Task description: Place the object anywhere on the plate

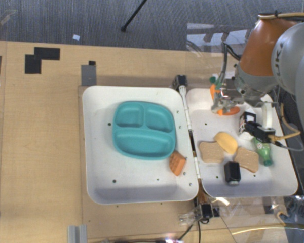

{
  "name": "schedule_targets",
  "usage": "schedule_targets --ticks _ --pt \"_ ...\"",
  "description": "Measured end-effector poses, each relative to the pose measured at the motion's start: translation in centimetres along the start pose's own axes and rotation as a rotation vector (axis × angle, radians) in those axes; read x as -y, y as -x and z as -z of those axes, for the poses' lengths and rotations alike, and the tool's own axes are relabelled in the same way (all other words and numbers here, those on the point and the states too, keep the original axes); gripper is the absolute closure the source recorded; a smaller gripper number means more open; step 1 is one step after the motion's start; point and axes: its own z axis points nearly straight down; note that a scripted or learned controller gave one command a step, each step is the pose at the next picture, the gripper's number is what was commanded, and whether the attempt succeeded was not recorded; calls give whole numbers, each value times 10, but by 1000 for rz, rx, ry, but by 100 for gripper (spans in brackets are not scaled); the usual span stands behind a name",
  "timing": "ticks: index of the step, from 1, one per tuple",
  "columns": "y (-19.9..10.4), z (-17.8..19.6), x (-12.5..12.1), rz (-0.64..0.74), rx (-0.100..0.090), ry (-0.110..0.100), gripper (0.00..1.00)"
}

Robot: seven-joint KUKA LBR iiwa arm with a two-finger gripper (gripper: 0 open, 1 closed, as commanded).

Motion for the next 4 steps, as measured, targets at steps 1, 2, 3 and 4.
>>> schedule_targets --ticks 1,2,3,4 --pt "-76 -1 -2 -12 -6 -1 100" --pt "-71 0 -2 -17 -2 -1 0" --pt "-72 12 -4 -10 -2 9 100" --pt "-158 -2 -27 -1 -7 -3 100"
